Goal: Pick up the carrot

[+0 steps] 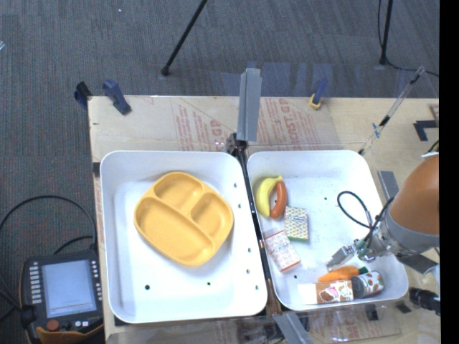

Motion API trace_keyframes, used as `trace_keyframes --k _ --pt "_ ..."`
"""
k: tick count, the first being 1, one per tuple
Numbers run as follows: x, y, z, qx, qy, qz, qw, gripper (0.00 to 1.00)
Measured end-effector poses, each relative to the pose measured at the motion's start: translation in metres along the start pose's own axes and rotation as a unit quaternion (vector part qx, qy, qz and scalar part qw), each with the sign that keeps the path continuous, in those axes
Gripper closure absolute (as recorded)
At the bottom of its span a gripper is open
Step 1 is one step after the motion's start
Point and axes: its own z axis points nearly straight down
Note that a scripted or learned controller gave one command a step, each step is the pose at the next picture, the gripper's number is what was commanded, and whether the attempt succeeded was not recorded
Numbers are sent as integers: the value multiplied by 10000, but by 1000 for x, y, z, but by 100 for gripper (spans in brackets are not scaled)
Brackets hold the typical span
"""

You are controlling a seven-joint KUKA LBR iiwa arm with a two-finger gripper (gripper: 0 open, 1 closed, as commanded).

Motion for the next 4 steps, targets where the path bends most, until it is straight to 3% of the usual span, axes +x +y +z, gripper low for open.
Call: trace_keyframes --k 1,2,3,4 --pt "61 14 1 24 14 -352 9994 0" --pt "60 13 -7 37 26 -313 9995 100" --pt "138 34 -99 29 6 -317 9995 100" --pt "138 34 -99 28 6 -315 9995 0"
